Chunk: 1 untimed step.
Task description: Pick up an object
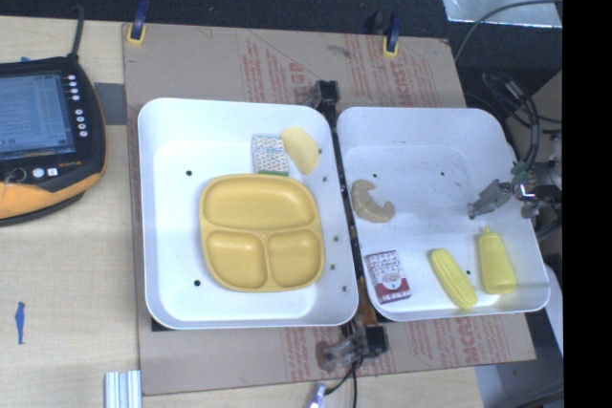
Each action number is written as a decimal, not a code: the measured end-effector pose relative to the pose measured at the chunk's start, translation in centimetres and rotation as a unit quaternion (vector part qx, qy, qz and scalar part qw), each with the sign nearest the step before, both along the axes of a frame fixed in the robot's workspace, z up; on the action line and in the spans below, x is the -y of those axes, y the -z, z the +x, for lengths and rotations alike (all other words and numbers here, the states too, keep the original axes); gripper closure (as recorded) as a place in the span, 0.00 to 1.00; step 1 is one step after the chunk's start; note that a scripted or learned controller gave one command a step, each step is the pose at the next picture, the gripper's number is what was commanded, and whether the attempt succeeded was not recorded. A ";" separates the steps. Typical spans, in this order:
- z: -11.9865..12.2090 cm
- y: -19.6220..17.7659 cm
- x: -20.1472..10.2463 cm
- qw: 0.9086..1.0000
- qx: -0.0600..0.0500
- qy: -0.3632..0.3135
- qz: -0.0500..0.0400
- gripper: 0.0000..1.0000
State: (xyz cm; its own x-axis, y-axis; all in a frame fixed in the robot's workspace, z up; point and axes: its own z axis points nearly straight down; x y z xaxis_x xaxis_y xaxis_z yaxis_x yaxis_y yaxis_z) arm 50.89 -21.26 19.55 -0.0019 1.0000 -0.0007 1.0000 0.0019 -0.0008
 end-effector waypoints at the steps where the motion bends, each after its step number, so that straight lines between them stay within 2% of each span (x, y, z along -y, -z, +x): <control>1: -3.4 8.4 -5.5 1.000 -0.002 -0.002 0.001 0.00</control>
State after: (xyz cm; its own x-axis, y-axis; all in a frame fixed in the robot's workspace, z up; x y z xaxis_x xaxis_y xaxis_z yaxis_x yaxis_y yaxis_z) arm 47.53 -15.76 11.13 -0.0065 1.0000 0.0012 1.0000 0.0065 -0.0057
